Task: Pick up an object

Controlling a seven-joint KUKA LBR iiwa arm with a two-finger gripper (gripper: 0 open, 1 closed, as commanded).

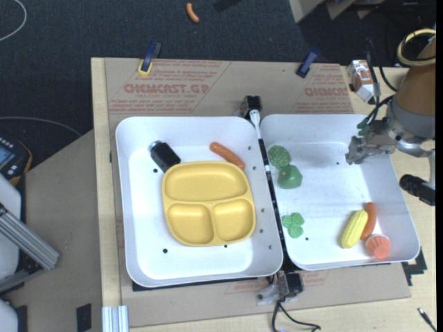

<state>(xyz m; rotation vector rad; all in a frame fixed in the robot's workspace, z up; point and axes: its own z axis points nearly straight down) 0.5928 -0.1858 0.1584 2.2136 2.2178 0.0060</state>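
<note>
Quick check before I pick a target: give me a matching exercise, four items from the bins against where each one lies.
Items:
1. yellow divided tray
2. corn cob
3. black block
4. green pepper

Places:
A. right bin, near its left wall
B. left bin, centre
C. right bin, front right
D. left bin, back left, beside the tray

Pairs: 1-B, 2-C, 3-D, 4-A

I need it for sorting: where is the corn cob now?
The corn cob lies in the right bin, near its front right corner, beside a carrot.
</note>
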